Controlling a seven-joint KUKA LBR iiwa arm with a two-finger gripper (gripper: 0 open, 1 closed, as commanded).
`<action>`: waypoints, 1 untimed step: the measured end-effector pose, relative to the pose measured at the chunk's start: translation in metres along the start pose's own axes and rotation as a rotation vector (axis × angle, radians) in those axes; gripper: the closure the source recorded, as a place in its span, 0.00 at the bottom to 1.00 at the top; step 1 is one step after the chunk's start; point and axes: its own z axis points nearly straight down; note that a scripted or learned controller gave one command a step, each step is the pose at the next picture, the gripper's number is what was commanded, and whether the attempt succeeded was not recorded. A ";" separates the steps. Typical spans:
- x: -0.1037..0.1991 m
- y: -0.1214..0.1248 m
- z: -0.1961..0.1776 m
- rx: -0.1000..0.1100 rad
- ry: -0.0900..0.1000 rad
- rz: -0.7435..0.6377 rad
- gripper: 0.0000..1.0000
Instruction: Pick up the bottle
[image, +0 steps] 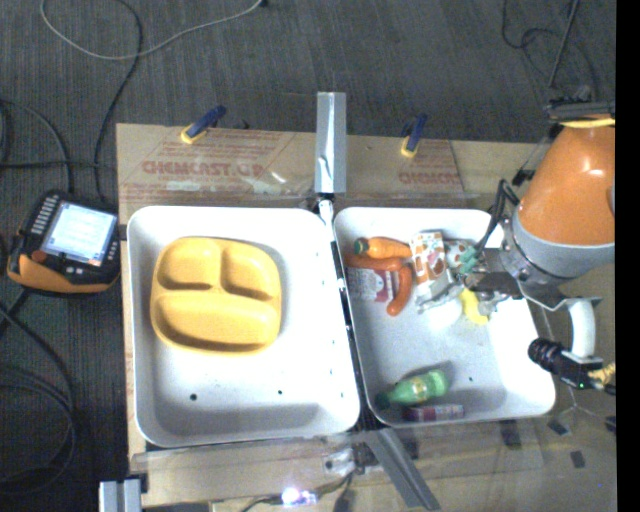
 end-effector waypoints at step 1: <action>0.125 -0.014 0.071 0.001 -0.001 -0.160 0.00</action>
